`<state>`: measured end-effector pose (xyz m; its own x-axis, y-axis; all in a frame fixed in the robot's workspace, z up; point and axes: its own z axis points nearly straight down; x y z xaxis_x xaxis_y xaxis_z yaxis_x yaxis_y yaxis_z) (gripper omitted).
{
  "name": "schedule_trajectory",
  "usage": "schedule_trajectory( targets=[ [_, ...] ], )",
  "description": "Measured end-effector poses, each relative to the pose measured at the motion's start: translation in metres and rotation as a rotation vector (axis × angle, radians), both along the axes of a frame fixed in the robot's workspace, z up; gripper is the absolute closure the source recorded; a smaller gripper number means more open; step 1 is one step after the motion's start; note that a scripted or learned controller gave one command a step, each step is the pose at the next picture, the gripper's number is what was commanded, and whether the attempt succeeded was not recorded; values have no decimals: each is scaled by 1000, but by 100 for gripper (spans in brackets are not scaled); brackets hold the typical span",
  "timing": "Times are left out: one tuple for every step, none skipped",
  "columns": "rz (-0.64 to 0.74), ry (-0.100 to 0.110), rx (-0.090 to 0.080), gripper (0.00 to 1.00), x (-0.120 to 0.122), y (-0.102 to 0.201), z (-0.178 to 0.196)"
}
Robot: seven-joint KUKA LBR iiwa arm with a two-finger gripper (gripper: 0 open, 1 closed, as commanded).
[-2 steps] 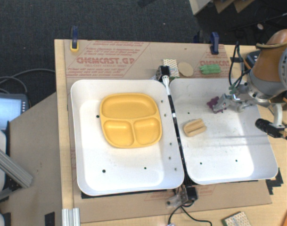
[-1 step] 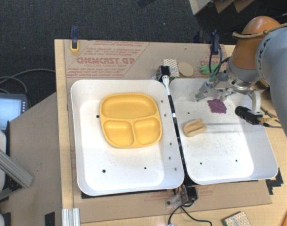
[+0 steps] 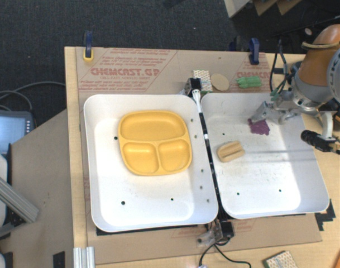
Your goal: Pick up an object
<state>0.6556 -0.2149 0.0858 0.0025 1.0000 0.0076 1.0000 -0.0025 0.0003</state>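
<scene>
A small purple object (image 3: 260,127) lies in the upper part of the right bin (image 3: 270,194). My gripper (image 3: 270,115) hangs directly over its upper edge, open, with nothing between its fingers. One grey finger (image 3: 259,113) points down toward the purple object. A tan block (image 3: 230,151) lies near the right bin's left wall, well to the lower left of the gripper. A yellow divided tray (image 3: 154,142) rests in the left bin (image 3: 103,194).
On the bench behind the bins sit a green object (image 3: 249,82), a round tan disc (image 3: 219,82) and a small patterned piece (image 3: 200,75). The arm's orange band (image 3: 325,38) and grey wrist (image 3: 320,82) overhang the right bin's far right corner.
</scene>
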Motion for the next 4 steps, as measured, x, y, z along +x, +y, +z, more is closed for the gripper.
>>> schedule_trajectory(
  targets=[
    [2, 4, -6, 0, -27, 15, -1],
    [4, -5, -10, 0, 4, 13, -1],
    [1, 5, -7, 0, -34, 6, -1],
    [8, -6, -9, 0, 14, 56, 0]
  ],
)
